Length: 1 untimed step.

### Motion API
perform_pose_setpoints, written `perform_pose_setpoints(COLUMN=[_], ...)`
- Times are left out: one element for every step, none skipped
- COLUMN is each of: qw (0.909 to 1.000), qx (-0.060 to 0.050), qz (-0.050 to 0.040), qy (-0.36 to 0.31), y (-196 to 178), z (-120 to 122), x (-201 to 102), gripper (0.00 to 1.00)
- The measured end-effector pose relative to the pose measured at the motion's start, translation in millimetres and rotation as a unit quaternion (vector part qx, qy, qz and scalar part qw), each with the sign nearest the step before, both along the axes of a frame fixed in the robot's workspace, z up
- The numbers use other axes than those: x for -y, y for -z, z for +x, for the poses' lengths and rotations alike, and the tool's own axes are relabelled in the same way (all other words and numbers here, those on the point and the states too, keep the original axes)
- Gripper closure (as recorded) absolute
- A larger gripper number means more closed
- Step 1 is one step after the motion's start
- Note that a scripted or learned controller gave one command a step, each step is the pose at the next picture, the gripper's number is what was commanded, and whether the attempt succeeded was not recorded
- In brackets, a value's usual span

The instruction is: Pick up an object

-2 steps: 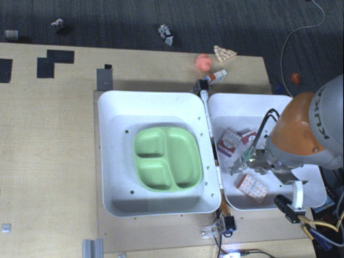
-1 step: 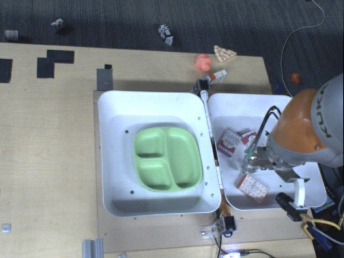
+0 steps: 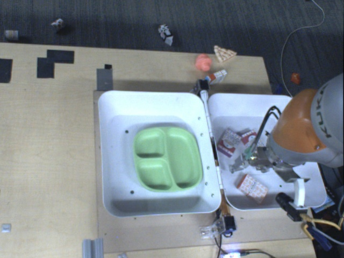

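Note:
The right bin (image 3: 301, 104) holds a red and white packet (image 3: 234, 141) near its left wall and a small orange-patterned box (image 3: 252, 187) toward its front. My gripper (image 3: 246, 161) hangs low inside this bin, between the packet and the box, on the grey arm with the orange band (image 3: 301, 123) coming in from the right. A crumpled silvery piece (image 3: 238, 165) lies right at the gripper's tip. I cannot make out anything held.
The left bin (image 3: 115, 107) holds a green divided plate (image 3: 167, 157). Behind the bins on the bench lie a pink ball (image 3: 203, 62), a toy pizza slice (image 3: 224, 54) and a small tube (image 3: 215, 77). The ridge between the bins (image 3: 210, 144) stands just left of the gripper.

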<state>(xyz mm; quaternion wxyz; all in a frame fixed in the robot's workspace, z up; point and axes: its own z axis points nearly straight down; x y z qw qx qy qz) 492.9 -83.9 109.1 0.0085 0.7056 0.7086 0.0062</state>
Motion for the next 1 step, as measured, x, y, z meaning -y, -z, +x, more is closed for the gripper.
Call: perform_pose_setpoints(qw=[1.0000], qx=[-0.007], qz=[0.0011], qy=[0.002], y=[22.1], z=[-4.2], x=[-0.7], gripper=[0.00])
